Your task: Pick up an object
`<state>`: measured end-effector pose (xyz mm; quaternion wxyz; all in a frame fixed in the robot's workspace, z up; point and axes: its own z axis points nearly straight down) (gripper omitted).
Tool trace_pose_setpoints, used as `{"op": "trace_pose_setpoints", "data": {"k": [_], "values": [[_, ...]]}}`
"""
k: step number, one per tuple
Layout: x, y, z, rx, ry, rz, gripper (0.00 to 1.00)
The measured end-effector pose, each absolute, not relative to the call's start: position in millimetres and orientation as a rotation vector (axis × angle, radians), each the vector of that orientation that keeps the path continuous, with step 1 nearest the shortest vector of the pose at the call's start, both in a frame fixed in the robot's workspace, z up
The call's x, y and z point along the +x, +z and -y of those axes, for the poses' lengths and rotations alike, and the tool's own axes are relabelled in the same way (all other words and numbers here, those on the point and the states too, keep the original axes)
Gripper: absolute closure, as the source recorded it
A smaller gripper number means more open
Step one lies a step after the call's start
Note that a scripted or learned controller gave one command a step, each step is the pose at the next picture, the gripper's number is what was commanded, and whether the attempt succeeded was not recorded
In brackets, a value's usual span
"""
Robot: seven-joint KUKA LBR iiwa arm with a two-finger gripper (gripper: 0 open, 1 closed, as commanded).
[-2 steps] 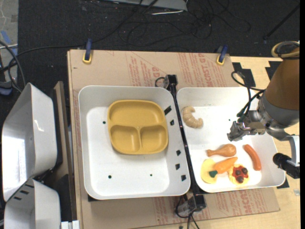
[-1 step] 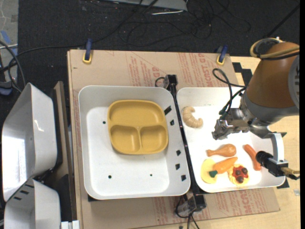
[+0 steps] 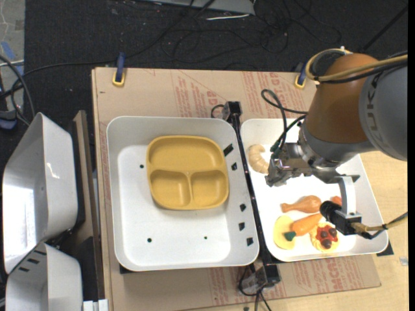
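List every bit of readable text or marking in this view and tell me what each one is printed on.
"KU": the visible start of large letters on the grey arm, cut off by the view's edge.
Red print runs across the cardboard sheet under both bins, along its upper part and lower edge; it is mirrored, faint and too blurred to read.
The yellow divided plate and the toy food show no lettering.

Bright, even overhead light; detail perhaps slightly soft.
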<state>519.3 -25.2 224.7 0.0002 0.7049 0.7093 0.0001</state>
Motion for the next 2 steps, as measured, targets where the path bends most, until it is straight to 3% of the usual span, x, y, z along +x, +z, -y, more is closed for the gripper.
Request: {"op": "trace_pose_setpoints", "data": {"k": [1,2], "values": [[544.0,232.3,-30.3,2.211,0.005,-2.231,1.00],[555.4,236.6,-84.5,2.211,0.004,-2.231,1.00]]}}
